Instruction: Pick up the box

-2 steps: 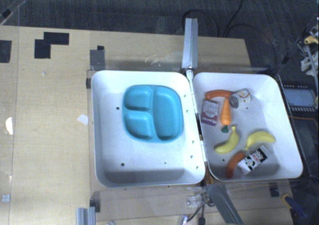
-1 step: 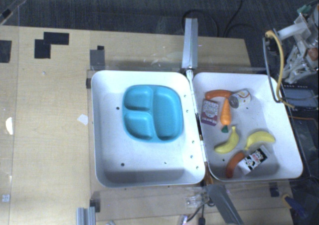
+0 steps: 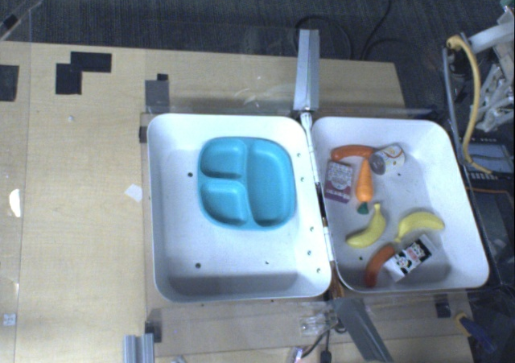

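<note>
In the right bin [image 3: 451, 152], a small maroon and white box [image 3: 340, 181] lies flat near the left wall. A second, black and white box [image 3: 411, 258] rests near the front wall, touching a red-orange sausage-shaped piece [image 3: 376, 266]. An orange carrot [image 3: 364, 180] lies just right of the maroon box.
The right bin also holds two yellow bananas [image 3: 367, 228] [image 3: 419, 224], an orange piece [image 3: 352, 152] and a small grey round item [image 3: 388, 158] at the back. A blue divided plate [image 3: 245, 182] sits in the left bin [image 3: 173, 216]. Cables and equipment [image 3: 487, 88] stand at the far right.
</note>
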You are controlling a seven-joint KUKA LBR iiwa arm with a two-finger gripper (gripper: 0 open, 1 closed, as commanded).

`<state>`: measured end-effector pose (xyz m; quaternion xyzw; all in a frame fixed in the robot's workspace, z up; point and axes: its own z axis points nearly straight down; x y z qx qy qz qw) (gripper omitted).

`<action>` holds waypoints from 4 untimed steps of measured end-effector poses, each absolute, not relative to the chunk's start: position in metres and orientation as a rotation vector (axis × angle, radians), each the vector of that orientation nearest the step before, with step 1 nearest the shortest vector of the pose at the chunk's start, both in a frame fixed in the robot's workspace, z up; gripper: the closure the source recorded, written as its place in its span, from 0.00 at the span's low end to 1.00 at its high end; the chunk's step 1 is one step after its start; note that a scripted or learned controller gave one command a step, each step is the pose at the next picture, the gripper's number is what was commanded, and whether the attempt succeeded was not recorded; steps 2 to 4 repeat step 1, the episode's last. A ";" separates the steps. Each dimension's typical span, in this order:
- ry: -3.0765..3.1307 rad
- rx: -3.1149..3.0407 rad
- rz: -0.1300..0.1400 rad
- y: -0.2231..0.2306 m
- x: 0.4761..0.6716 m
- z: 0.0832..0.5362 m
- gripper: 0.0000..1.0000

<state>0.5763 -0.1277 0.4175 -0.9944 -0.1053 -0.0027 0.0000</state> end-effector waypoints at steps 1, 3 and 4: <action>-0.429 -3.113 -0.007 -0.168 0.492 0.436 1.00; -0.429 -3.113 -0.007 -0.168 0.492 0.436 1.00; -0.429 -3.113 -0.007 -0.168 0.492 0.436 1.00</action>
